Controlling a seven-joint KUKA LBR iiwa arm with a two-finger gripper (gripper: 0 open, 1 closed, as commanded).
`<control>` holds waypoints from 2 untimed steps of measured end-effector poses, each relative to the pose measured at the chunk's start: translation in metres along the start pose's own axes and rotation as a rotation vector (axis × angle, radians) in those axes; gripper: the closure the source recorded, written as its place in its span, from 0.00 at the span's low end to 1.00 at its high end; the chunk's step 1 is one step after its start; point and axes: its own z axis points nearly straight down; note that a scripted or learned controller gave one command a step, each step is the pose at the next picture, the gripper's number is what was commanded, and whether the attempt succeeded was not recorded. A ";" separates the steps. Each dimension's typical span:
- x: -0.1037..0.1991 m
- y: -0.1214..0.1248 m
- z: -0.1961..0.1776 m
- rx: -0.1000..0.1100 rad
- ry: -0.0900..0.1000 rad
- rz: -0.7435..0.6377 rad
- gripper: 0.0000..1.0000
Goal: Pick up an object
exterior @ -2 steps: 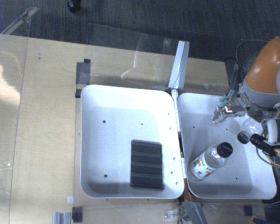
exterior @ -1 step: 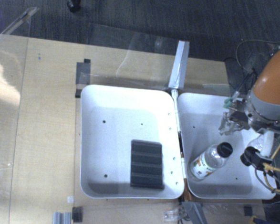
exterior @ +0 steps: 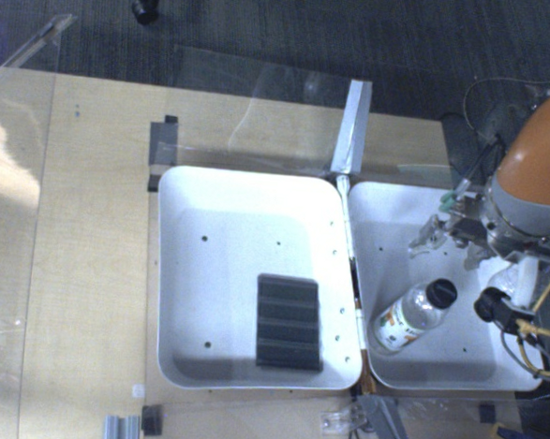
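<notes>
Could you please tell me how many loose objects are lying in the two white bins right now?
2: a black ridged block in the left bin, and a clear plastic bottle on its side in the right bin. The arm may hide others.

The arm (exterior: 542,157) is cut off by the right edge, and the bottle's (exterior: 409,317) label is too small to read.

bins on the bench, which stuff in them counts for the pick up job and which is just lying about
Part of the job:
- clear plastic bottle, lying on its side in the right bin, nearest the gripper
- black ridged block, lying flat in the left bin, also pickable

Just lying about:
- metal divider strip behind the bins
- cables at right
</notes>
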 end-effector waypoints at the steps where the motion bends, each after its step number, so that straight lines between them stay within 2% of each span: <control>1: -0.045 0.020 -0.076 0.000 -0.001 0.254 0.00; 2: -0.072 0.003 0.017 0.003 -0.001 0.244 0.00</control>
